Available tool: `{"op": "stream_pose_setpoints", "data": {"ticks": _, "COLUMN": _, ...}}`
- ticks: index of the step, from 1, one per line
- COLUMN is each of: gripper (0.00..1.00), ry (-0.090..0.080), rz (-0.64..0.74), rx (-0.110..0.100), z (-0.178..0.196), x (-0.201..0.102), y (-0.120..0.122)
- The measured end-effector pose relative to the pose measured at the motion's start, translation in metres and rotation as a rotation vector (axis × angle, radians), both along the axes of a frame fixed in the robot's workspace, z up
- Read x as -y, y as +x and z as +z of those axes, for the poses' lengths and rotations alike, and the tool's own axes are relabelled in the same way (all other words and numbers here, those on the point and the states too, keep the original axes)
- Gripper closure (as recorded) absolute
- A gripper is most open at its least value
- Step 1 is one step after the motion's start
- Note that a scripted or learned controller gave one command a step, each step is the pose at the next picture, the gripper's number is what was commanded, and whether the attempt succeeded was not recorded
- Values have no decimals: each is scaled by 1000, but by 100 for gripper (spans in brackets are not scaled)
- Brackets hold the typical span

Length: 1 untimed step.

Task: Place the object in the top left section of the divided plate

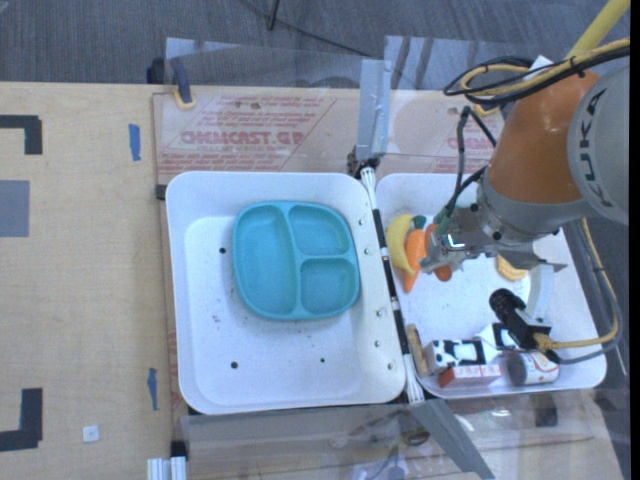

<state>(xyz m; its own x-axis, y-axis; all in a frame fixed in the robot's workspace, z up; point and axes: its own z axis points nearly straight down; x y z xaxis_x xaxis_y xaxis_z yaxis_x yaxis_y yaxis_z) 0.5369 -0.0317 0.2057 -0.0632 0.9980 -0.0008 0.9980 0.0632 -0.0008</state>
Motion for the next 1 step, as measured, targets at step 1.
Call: {"op": "stream_pose_setpoints", "data": {"ticks": 1, "gripper": 100, "ry": 0, "rz": 119, "rx": 3, "z": 24, "x": -64, "y": 110}}
